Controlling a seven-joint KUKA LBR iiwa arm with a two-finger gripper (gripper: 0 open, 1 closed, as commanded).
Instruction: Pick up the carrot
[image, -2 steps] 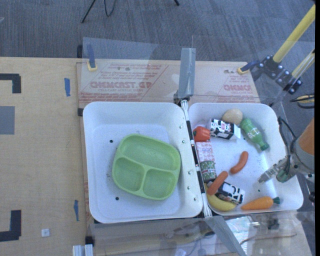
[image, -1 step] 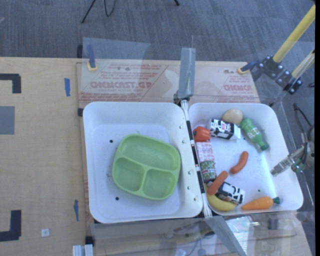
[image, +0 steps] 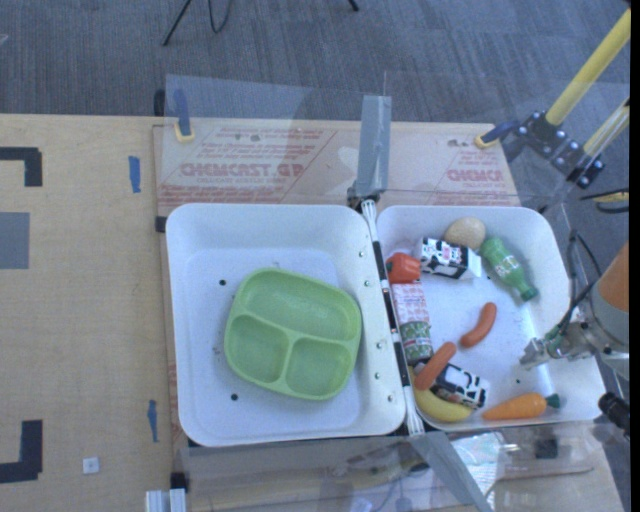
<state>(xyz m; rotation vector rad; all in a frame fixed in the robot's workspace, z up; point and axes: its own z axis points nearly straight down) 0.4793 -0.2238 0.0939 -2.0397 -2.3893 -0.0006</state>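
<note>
Grey carpet borders a tan bench (image: 80, 330) that carries blue tape marks and black corner marks. On it we see two white bins side by side, with clear panels standing behind them; red lettering on the protective film there looks like "CHEMCAST GP", though we cannot read it with certainty.

In the left bin (image: 200, 230) lies a green divided plate (image: 292, 333), three compartments, set slightly askew.

We find the right bin (image: 545, 235) crowded. Along its left wall lies a labelled tube (image: 410, 322), its print too small to read. A green bottle (image: 508, 268) lies tilted near the far rim beside a potato (image: 464, 232) and a black-and-white carton (image: 445, 258). A second carton (image: 462, 385) rests on a banana (image: 440, 406). A sausage (image: 478, 325) sits mid-bin, and a red-orange piece (image: 404, 267) lies by the divider.

Our carrot (image: 518, 407) lies flat at the near right corner, green end pointing right.

At the right edge the arm (image: 612, 300) reaches in low, and its gripper (image: 548, 350) hovers just above the carrot, apart from it. We cannot tell how wide it stands; nothing visible sits in it.
</note>
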